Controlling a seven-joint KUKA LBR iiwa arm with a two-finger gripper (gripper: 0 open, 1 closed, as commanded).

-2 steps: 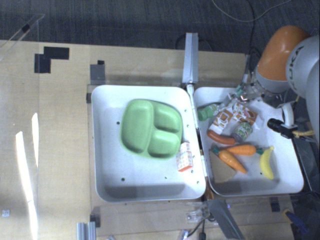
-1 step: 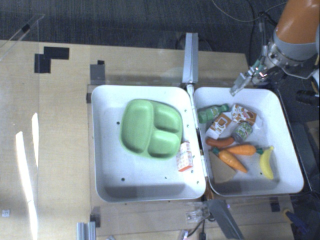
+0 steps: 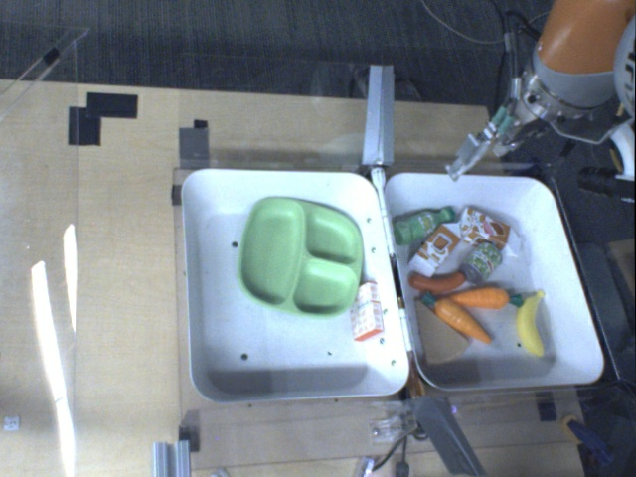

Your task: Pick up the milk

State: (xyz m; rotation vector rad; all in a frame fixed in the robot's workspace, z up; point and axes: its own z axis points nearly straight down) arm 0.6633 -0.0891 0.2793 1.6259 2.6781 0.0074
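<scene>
**Arm above right bin's far edge; milk carton in left bin**

My arm point(image 3: 586, 38) reaches in at the upper right, orange band uppermost, grey wrist below it. My gripper point(image 3: 467, 159) slants down and to the left, its tip over the far rim of the right bin point(image 3: 571, 266), near that bin's far-left corner. Whether the jaws are parted or closed, I cannot tell; the tip is small and seen at a slant. I see nothing between them.

The milk carton point(image 3: 368, 312) lies on its side in the left bin point(image 3: 209, 266), against the bin's right wall, towards the near-right corner. It is white with red-orange print. It sits just beside the near-right corner of the green divided plate point(image 3: 298, 254), which takes up the middle of that bin. The carton is well apart from my gripper, with the divider between the bins in between.

Right bin contents: a green packet point(image 3: 422, 225) near the far-left; two orange-and-white cartons, one point(image 3: 435, 248) just beside the packet and one point(image 3: 484, 229) to its right; a small can point(image 3: 482, 262) between them on the near side. Nearer the camera lie a red-brown sausage point(image 3: 437, 283), two carrots point(image 3: 485, 297) point(image 3: 460, 319) touching or nearly so, and a banana point(image 3: 531, 324) by the right wall.

Both bins rest side by side on the light wood worktop point(image 3: 99, 296).
</scene>
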